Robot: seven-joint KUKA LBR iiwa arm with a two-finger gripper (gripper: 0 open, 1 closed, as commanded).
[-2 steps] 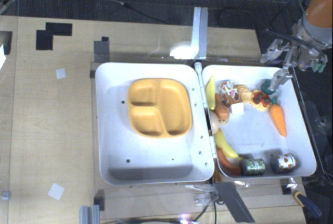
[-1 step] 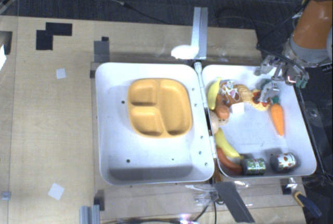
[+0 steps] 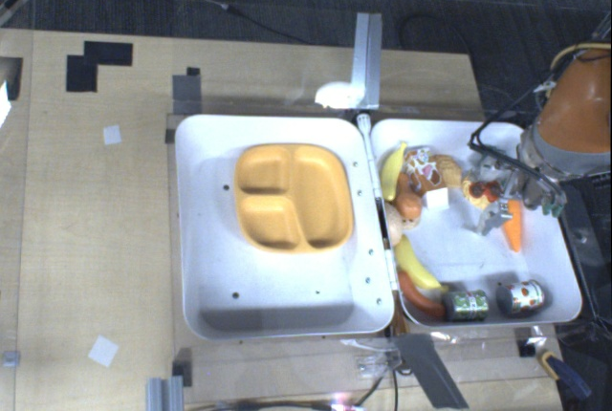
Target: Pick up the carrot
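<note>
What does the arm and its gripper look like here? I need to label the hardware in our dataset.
The arm has a rounded orange band above a grey wrist section. Black cables loop around the wrist. The gripper below is a small metallic grey assembly with dark fittings and a spot of red on it.

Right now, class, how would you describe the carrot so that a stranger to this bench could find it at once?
Start at the right bin, the one crowded with food and cans. Look to its right side, just below the end effector. The carrot lies there: a short orange cone tapering downward, apart from the yellow bananas along the bin's left wall.
</note>
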